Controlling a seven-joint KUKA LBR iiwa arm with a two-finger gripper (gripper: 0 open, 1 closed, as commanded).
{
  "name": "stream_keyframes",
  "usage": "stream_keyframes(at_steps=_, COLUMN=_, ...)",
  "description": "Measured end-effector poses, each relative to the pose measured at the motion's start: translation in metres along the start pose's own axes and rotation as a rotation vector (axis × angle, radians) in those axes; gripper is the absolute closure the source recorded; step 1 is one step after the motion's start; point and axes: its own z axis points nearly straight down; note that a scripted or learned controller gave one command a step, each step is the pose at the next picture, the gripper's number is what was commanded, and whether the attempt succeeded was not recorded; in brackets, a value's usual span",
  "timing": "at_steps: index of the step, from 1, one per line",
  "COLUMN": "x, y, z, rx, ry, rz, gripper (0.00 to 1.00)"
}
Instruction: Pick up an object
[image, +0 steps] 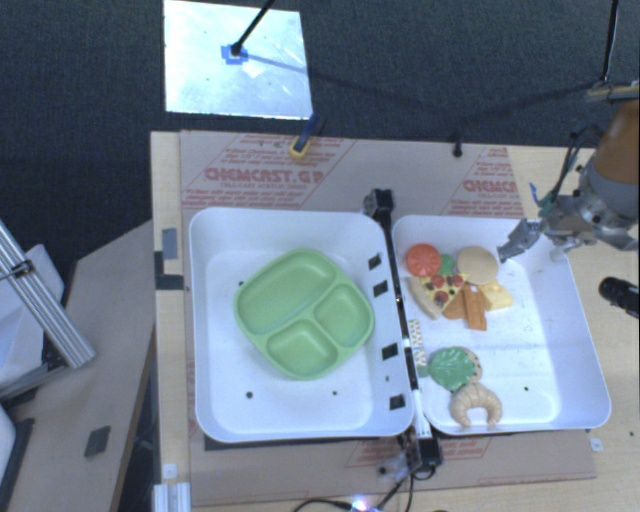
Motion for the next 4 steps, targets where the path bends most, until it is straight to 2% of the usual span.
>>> stream_keyframes(at_steps=2, x=-0.015, y=0.011, z=0.096, rx=0.001, ry=0.0, rz=0.002, gripper=0.0)
stream_keyframes(at_steps=3, x=-0.015, y=0.012, z=0.128, rx=-0.001, ry=-0.001, rz=0.0, gripper=0.0)
stream_keyframes(at_steps=4, x=-0.015, y=0.013, z=0.116, rx=-0.004, ry=-0.001, rz=0.0, gripper=1.0)
